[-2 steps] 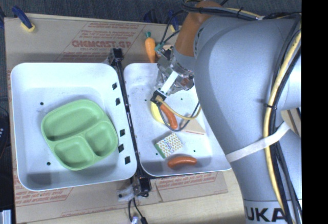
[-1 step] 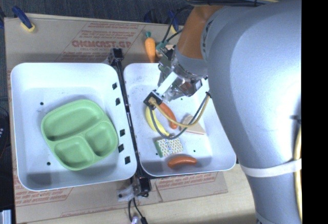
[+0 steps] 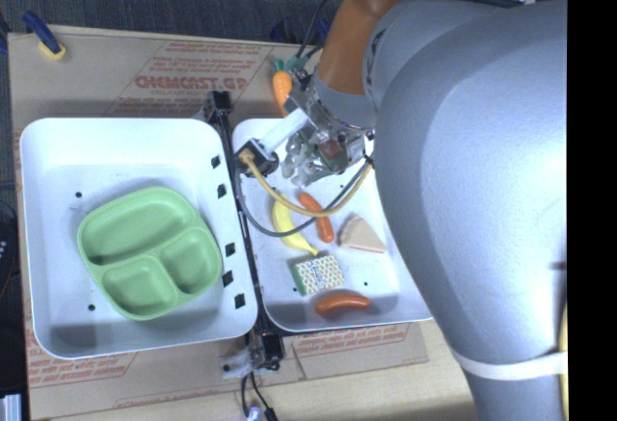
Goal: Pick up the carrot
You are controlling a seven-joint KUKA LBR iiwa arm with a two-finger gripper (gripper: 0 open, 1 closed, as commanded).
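Nearest, by the right bin's (image 3: 384, 317) front rim: an orange-red sausage (image 3: 341, 303) lying crosswise, just short of that rim. Just behind it, a checkered block (image 3: 318, 273), close to the sausage but apart from it. To the right of the block, a pale wedge (image 3: 362, 236), tucked against the edge of the big grey arm (image 3: 463, 169) that covers the bin's whole right side. Little free floor here; a bare strip only along the left wall and the front left corner.

In the left bin (image 3: 39, 217), a green divided plate (image 3: 145, 250) taking up the middle, with clear white floor all round it, widest toward the far wall.

Further back in the right bin, a yellow banana (image 3: 286, 226) curving along the left side, with a short orange-red stick (image 3: 318, 217) lying across its far end, touching it.

Above those, the claw (image 3: 310, 159), hanging over the bin's far half among loose cables. Cannot tell how far open it is, nor see anything in its hold.

Farthest, the carrot (image 3: 281, 88), orange with a green top, on the brown cardboard (image 3: 174, 72) just beyond the right bin's far left corner, outside both bins, close beside the arm's orange band.
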